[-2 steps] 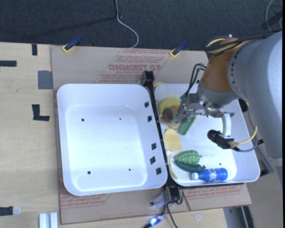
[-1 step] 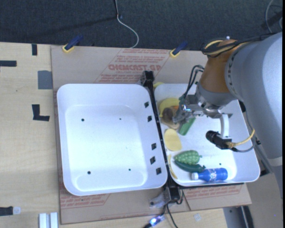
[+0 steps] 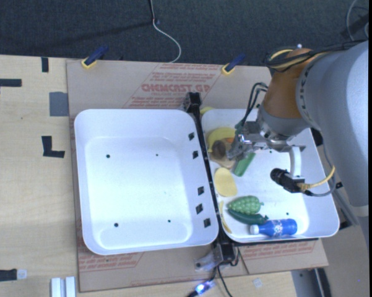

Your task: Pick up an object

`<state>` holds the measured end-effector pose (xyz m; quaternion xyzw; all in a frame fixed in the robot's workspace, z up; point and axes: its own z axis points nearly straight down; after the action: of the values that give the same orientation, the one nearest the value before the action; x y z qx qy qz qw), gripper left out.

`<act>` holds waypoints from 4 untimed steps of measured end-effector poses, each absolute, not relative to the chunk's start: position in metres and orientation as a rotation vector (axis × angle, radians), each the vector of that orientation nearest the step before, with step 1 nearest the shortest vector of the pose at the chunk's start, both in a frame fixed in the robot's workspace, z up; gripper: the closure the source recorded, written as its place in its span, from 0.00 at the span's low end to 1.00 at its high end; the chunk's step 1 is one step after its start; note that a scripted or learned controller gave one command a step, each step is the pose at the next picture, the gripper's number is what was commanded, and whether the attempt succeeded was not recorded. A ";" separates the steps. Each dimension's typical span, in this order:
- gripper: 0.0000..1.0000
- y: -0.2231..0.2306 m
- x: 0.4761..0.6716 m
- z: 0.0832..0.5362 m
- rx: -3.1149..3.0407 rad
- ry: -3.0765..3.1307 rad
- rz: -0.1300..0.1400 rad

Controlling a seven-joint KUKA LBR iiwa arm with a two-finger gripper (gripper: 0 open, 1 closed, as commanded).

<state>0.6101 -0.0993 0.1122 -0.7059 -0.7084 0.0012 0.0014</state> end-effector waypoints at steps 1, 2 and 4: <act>1.00 -0.112 0.626 0.087 -2.218 -2.222 -0.001; 1.00 -0.116 0.654 0.287 -2.230 -2.237 -0.017; 1.00 0.002 0.671 0.362 -2.218 -2.239 -0.020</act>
<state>0.6710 0.0022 0.3615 -0.7037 -0.7104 -0.0063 -0.0051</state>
